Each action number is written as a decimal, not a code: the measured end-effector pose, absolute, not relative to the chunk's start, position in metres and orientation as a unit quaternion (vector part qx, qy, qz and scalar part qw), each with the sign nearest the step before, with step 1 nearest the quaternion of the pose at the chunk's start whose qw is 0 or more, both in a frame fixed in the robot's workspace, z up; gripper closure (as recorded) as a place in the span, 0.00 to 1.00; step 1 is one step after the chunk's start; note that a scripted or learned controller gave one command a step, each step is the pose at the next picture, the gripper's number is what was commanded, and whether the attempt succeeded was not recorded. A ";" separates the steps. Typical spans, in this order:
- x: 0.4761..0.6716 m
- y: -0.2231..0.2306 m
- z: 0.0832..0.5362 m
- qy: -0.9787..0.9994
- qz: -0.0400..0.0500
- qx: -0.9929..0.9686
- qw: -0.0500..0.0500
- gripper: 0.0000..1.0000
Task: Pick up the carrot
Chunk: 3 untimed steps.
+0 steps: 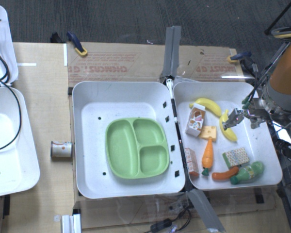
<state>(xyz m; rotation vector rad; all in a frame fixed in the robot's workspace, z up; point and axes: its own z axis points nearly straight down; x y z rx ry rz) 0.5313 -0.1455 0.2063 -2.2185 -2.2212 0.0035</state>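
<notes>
Carrot (pixel 208 154) lies in the right bin (pixel 266 144), near its middle, pointing roughly top to bottom with its leafy end toward the far side, just below a yellow cheese wedge (pixel 209 132) and apparently touching it. A small carton (pixel 196 120) sits just left of the cheese, and a banana (pixel 208 106) curves along the far side of the carton. A second, smaller banana (pixel 229 130) lies to the right of the cheese. The gripper (pixel 231 122) hangs over this smaller banana, well clear of the carrot; whether the fingers are apart or together cannot be told from this angle, and nothing is seen between them. A red pepper (pixel 225 174) and a green vegetable (pixel 247 173) rest along the near edge of the bin. The left bin (pixel 87 144) holds a green divided plate (pixel 137 148).
</notes>
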 end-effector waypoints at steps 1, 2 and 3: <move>0.531 -0.146 0.206 -0.708 0.001 -0.707 0.001 0.00; 0.505 -0.098 0.091 -0.699 0.001 -0.715 0.001 0.00; 0.513 -0.074 0.191 -0.739 0.001 -0.674 0.000 0.00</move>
